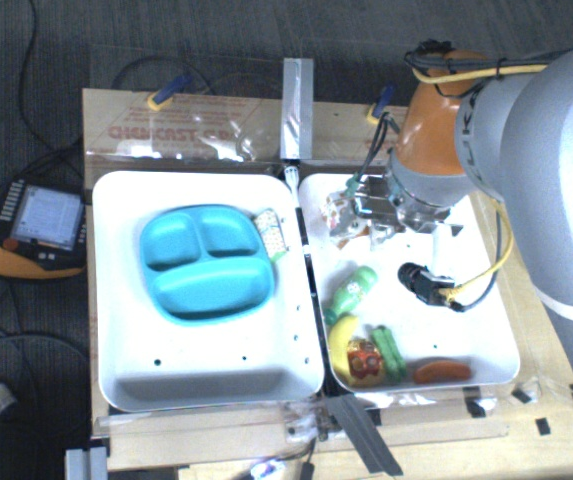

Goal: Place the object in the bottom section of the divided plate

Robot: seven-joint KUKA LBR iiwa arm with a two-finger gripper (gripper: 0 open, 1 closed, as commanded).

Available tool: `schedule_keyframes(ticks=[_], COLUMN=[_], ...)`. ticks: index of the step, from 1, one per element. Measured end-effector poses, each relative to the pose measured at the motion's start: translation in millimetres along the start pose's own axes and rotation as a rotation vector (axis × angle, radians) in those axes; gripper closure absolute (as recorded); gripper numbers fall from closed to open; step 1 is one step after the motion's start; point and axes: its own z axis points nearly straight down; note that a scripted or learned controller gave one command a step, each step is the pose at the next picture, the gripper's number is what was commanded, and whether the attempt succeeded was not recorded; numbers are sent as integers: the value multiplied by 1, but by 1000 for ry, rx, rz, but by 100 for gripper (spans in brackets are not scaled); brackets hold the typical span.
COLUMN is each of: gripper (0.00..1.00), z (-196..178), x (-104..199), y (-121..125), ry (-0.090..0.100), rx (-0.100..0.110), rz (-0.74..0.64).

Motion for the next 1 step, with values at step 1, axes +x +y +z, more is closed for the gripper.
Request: schedule_keyframes(ticks=[1], gripper=[100], z=[0], x=[120], y=[-4], ry=[2], rx=[1], rz=[-125])
